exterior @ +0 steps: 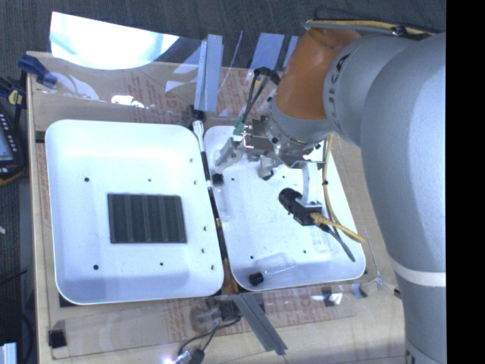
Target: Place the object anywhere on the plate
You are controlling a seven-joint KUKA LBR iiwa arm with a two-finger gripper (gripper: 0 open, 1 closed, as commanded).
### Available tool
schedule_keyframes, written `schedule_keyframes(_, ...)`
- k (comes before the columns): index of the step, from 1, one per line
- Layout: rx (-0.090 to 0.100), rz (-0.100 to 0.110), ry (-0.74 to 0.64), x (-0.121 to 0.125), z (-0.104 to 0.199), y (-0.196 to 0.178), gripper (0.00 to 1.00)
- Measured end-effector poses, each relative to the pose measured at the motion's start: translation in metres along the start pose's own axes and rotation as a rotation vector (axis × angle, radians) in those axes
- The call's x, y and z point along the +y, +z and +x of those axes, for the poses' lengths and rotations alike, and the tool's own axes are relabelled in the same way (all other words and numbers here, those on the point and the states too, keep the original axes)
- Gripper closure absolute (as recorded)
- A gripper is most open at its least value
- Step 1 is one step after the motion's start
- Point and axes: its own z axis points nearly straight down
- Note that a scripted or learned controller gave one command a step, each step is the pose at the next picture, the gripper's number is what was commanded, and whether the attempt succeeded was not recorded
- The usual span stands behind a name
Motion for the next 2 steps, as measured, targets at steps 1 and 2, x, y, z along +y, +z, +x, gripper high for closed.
schedule_keyframes(1,-0.003,0.002,0.018,-0.113,0.033,0.028,1.00)
schedule_keyframes(2,-0.003,-0.001,0.195,-0.124,0.126,0.028,1.00)
